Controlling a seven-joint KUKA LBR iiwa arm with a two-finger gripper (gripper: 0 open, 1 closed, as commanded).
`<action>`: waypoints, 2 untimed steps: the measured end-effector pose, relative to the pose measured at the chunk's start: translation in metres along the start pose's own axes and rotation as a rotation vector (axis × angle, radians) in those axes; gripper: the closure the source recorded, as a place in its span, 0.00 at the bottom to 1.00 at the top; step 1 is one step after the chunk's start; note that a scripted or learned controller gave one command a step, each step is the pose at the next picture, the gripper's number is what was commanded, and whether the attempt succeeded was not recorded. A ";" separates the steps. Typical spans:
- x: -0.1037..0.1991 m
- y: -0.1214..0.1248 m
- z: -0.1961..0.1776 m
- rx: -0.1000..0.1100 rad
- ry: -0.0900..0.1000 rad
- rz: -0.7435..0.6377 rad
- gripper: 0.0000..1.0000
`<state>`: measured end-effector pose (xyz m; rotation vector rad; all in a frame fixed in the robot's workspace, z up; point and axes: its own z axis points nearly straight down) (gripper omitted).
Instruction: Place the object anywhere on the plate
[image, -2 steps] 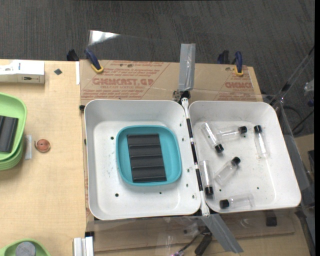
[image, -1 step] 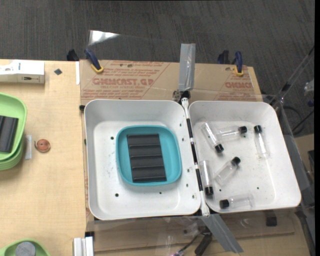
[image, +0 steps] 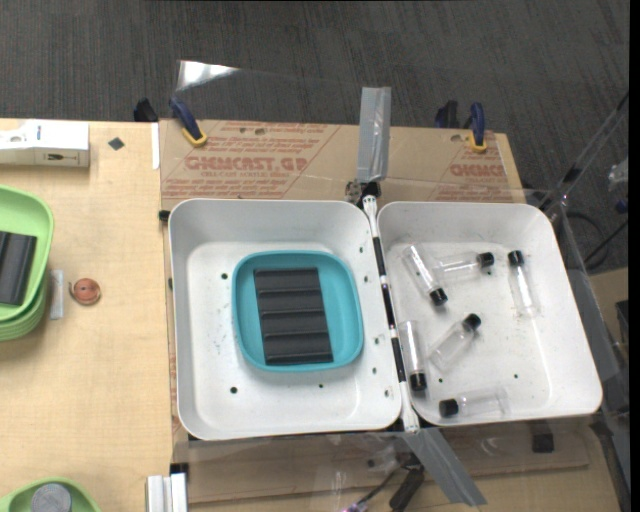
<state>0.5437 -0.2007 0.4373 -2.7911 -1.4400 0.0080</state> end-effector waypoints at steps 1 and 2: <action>0.000 0.000 0.000 0.000 0.000 0.000 0.00; 0.000 0.000 0.000 0.000 0.000 0.000 0.00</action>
